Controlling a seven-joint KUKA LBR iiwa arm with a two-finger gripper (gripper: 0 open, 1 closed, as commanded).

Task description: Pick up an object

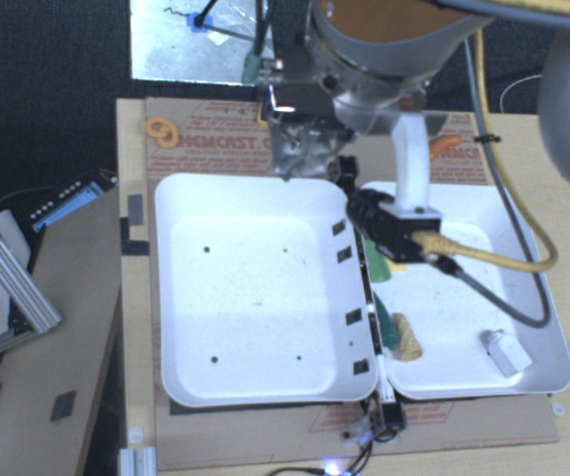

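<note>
The right bin [547, 360] holds a green stick-like object [384, 322] beside a tan lump [406, 346] near the divider. A small white and grey block [503, 352] lies in its near right corner. A yellow-green piece [381, 267] shows under a black fitting [396, 228] with a cable. My gripper [300, 155] hangs over the far rim of the left bin [180, 191], near the corner where the bins meet. It is blurred, and I see nothing between its fingers.
A white post [410, 167] and a yellow hose [493, 259] cross above the right bin. An orange ring [163, 131] and an orange item [446, 145] lie on the cardboard behind the bins. Grey rails [7, 276] stand at the left.
</note>
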